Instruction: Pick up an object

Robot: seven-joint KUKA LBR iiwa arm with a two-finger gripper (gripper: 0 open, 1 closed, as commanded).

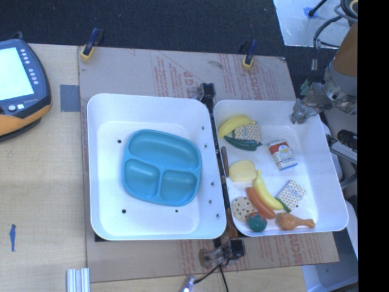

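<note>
Camera view, from above at a slant. We saw the gripper [302, 111] poised at the far right corner of the right bin [331, 181], above its rim and apart from every object. Whether the tool was apart or together we could not tell. The candidate objects all lay in that bin: a yellow banana [233, 124] beside a patterned packet [248, 132] and a dark green pepper [243, 143] at the far end; a small red-and-white carton [282, 154] alone near the middle; and a cluster toward the near edge comprising a pale yellow round [242, 170], a second banana [267, 193], a red sausage [260, 203], a cookie [242, 207], a checked packet [290, 193] and a drumstick [295, 222]. The left bin [97, 163] held a blue divided plate [162, 167]. We judged the step to be the approach, with nothing yet selected. The carton, standing apart from its neighbours, seemed the least obstructed target; the next move would call for travel inward and a descent centred over one object.
</note>
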